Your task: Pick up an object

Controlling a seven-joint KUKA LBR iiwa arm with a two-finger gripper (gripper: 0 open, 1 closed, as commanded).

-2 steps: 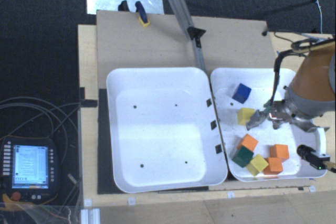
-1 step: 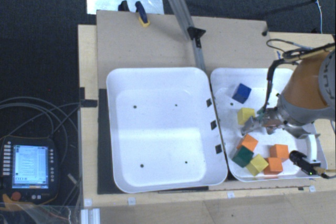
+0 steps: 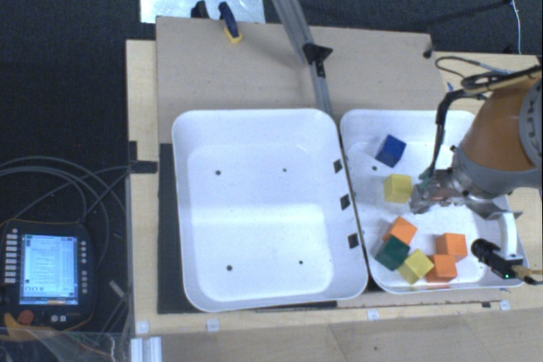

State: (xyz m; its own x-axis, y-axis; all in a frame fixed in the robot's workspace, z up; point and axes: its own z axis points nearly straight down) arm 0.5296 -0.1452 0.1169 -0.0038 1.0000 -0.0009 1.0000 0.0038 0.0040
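Observation:
The right bin [image 3: 361,131] holds several small blocks. A blue cube [image 3: 390,150] lies toward the back, with a yellow cube [image 3: 397,188] just in front of it. Nearer the front sit an orange block [image 3: 402,230], a dark green block [image 3: 392,253], a yellow block [image 3: 417,265] and two orange blocks [image 3: 446,257]. My gripper [image 3: 422,197] hangs low in this bin, right beside the yellow cube on its right side. The wrist hides its fingertips, and nothing can be seen held.
The left bin [image 3: 254,208] lies alongside, sharing a hinged middle edge [image 3: 346,201]. A slanted metal pole [image 3: 293,13] crosses above the bench's back. A teach pendant [image 3: 47,271] and cables lie on the floor at left.

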